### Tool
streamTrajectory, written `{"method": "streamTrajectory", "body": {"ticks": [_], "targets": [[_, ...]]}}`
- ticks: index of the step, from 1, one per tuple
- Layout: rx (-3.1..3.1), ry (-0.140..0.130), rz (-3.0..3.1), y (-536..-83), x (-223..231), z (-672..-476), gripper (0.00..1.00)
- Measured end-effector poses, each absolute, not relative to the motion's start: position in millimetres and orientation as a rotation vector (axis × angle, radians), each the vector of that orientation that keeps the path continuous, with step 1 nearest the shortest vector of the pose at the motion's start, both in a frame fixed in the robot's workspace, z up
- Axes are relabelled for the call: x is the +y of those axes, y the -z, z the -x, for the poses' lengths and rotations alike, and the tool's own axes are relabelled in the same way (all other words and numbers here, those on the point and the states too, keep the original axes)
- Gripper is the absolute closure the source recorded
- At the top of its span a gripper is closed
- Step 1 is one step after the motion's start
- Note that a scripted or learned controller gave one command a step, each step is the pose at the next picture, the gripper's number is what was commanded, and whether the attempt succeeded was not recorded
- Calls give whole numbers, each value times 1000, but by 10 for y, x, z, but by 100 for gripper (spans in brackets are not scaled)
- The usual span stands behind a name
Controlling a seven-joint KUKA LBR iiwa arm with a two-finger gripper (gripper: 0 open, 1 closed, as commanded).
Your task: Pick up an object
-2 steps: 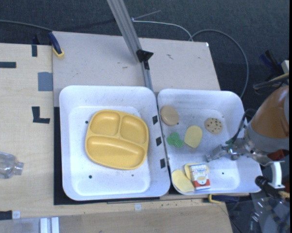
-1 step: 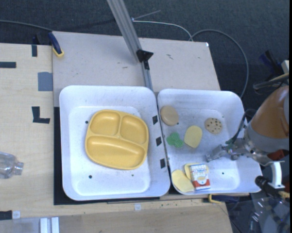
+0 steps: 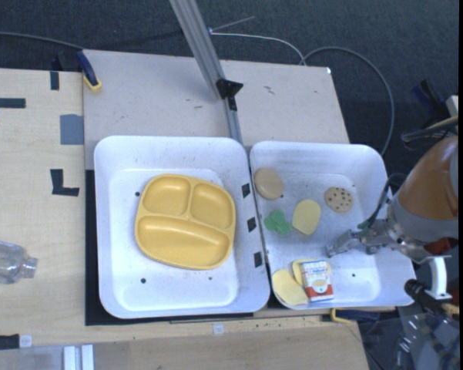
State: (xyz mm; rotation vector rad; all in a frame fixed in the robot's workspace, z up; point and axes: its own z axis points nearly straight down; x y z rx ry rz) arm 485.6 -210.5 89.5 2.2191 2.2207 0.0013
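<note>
**Gripper low in right bin, carton close**

The gripper [image 3: 340, 244] hangs in the right bin [image 3: 370, 156]; whether it is spread I cannot tell. The carton [image 3: 317, 278] lies at its 7 o'clock, near, on a yellow disc [image 3: 286, 287]. It looks light, stiff, boxy cardboard, probably smooth; I would pinch its long sides.

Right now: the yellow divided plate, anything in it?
Empty. All three compartments of the yellow plate show bare yellow; it lies flat in the left bin.
</note>
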Motion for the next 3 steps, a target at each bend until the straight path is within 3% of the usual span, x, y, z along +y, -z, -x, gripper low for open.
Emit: {"method": "streamTrajectory", "body": {"ticks": [2,3], "targets": [[2221,-2,-2219,-895,-2105,-4856,0],[2221,-7,-2208,-1584,-2093,-5597,0]]}}
